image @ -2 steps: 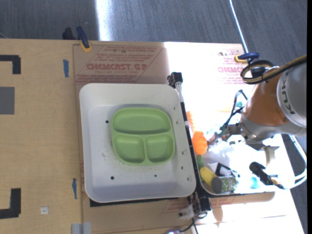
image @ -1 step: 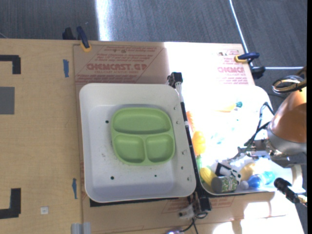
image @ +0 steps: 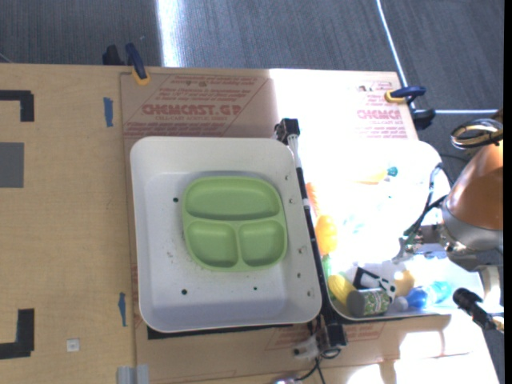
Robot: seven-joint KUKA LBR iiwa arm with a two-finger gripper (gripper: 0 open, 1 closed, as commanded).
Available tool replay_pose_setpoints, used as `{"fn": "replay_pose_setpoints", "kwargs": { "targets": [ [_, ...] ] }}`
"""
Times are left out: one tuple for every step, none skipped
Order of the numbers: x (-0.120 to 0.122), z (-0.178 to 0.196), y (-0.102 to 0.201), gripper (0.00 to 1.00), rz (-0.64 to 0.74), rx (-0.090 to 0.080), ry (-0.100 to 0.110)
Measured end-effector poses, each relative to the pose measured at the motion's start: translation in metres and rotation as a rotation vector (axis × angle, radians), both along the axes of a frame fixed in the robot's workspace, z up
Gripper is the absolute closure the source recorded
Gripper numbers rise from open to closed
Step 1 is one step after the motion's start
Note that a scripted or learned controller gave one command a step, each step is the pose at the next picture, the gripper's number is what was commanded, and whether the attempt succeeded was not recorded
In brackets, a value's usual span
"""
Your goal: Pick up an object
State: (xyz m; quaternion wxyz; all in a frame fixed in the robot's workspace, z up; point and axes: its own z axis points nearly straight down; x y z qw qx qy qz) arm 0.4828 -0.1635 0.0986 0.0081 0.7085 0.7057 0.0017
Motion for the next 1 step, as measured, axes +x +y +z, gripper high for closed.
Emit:
{"fn": "replay_pose_setpoints", "kwargs": {
  "targets": [
    [-0.0029,0.1121,-0.0427,1.0,0.003,0.008,0.012]
  ]
}}
